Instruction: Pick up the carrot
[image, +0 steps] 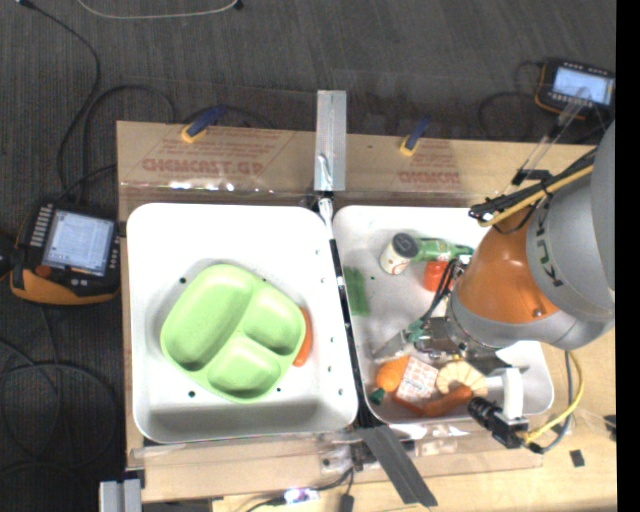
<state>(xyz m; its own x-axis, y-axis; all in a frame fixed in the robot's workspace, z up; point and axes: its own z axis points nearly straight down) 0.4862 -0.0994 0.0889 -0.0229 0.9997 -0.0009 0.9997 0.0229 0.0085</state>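
Orange showed in more than one place, so the carrot (304, 338) had to be judged: the likeliest candidate was a slim orange sliver in the left bin (150, 400), lying against the right edge of the green divided plate (232, 328) and partly tucked beneath it, close to the wall shared with the right bin (368, 232). Nothing touched it, and the task appeared to be barely begun.

The arm (520, 285) reached over the right bin, and the gripper (428, 338) hung low above the clutter at that bin's near side. Its end was small and tangled with the objects under it, so I could not tell whether it was spread or pressed together, and nothing could be seen held in it.

If the sliver was indeed the carrot, the whole job remained: crossing the shared wall into the left bin, coming down on the carrot, closing on it and lifting.

Around the gripper lay a green bottle (428, 250) with a pale cap at the far side of the right bin, a red-orange piece (436, 272) beside it, and nearer, a rounded orange item (390, 376) and a tan bread-like lump (462, 376). These orange things could be mistaken for the target. The plate's rim overlapping the carrot and the bin wall just beside it looked likely to crowd a grasp.
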